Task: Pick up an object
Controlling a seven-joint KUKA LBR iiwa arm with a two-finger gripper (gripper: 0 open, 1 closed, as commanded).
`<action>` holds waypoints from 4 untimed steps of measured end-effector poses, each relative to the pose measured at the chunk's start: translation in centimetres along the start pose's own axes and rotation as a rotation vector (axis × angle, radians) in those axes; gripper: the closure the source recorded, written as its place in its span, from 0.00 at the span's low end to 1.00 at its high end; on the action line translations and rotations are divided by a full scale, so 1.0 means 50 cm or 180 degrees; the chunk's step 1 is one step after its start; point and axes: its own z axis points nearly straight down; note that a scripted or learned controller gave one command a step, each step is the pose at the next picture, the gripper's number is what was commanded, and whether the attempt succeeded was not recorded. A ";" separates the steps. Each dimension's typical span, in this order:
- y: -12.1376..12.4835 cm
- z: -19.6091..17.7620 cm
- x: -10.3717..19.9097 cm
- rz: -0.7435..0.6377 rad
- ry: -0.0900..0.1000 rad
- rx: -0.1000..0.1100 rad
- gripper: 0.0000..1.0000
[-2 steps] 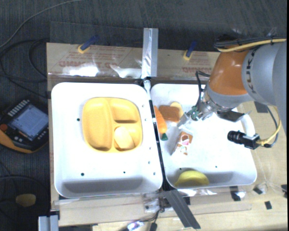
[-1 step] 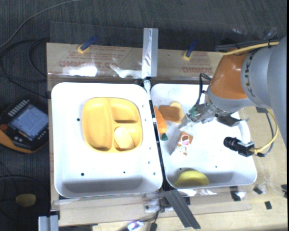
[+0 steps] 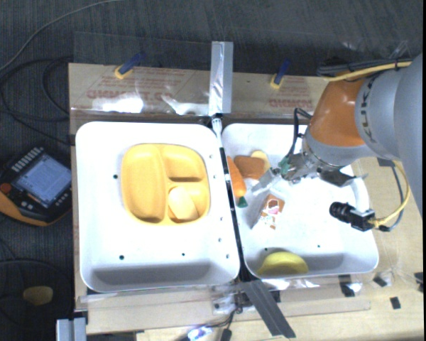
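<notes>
**Gripper low in the right bin, among the small things**

The arm [image 3: 355, 116] reaches in from the right, its orange band above the wrist, and the gripper [image 3: 270, 182] sits low inside the right bin [image 3: 326, 251]. The grey fingers point toward the bin's left wall. How far apart the jaws stand cannot be told from this slanted view — the fingers blur into one pale shape, and nothing is plainly seen between them.

Just up and to the left of the jaws lies a brown, rounded piece [image 3: 250, 165], touching or nearly touching the fingertips. Further left, against the wall between the bins, a carrot [image 3: 236, 180] lies lengthwise, its green end toward the near side. Just below the jaws is a small flat packet [image 3: 272, 210] with red and white print, close to the fingers; whether it touches them cannot be made out. Well below the jaws, at the near wall of the same bin, rests a yellow, banana-like thing [image 3: 282, 263], apart from the others.

To the right of the jaws, behind the wrist, a small black cylinder [image 3: 348, 213] hangs off the arm on a yellow cable.

Far to the left of the jaws, past the dividing wall, the left bin [image 3: 99, 254] holds a yellow divided tray [image 3: 145, 183] with a pale round lump [image 3: 183, 204] in its lower right compartment — well apart from the gripper.
</notes>
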 end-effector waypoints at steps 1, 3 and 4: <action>-0.083 0.065 0.016 -0.0443 -0.0036 -0.0088 0.00; -0.165 0.008 0.046 0.0543 -0.0008 0.0010 0.00; -0.011 0.037 0.004 0.0219 -0.0005 0.0006 0.00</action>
